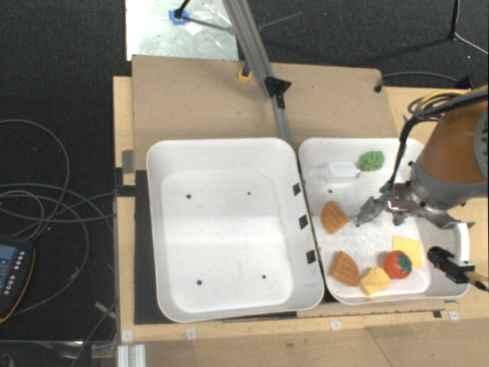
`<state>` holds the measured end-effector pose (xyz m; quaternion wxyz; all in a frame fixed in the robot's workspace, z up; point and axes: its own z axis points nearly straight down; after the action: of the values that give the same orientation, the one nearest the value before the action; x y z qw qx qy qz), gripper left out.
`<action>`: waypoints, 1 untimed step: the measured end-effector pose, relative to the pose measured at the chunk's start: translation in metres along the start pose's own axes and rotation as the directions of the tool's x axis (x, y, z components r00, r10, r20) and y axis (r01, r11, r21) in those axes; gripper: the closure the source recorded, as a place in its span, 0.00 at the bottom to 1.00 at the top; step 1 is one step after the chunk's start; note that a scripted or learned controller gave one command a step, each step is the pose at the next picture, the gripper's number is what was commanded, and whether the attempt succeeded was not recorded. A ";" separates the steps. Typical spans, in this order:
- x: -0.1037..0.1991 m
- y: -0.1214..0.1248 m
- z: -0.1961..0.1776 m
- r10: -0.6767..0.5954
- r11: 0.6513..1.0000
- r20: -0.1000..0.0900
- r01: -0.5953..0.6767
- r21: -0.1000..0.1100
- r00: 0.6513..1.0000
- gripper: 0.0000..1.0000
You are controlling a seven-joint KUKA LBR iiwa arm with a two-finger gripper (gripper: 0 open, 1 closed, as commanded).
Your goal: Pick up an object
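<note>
1. I read the step in hand as closing in on a target — the hand [372, 209] sits low in the right bin [313, 159], with the orange wedge-shaped piece [334, 217] just beside its tip, on the side away from the arm.
2. To do it well, I'd want the hand centred over that piece before descending, not glancing in from the side; the piece looks small and light, and I judge a sideways nudge would push it toward the bin wall.
3. I cannot tell whether the hand is released or clenched — the tip is a dark grey blur at this angle — and I see nothing held in it.
4. Other candidates lie nearer the arm's side of the hand: a red tomato-like piece [397, 264], a yellow block [407, 247] touching it, a yellow wedge [374, 281] and a second orange piece [344, 268]. They crowd each other, so I'd judge the lone piece the cleaner pick.
5. Beyond the hand, toward the bin's far edge, sit a green clump [372, 160] and a white block [343, 170].
6. Pose: the arm [451, 163] reaches in over the bin's outer rim, its orange band above the wrist, the hand angled down and away from the arm's base.
</note>
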<state>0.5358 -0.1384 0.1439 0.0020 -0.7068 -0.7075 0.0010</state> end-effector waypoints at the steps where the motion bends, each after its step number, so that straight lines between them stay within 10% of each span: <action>1: 0.001 -0.001 0.052 0.000 1.000 0.000 0.000 0.000 1.000 0.00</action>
<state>0.5350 -0.1378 0.0916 0.0019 -0.7068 -0.7074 0.0009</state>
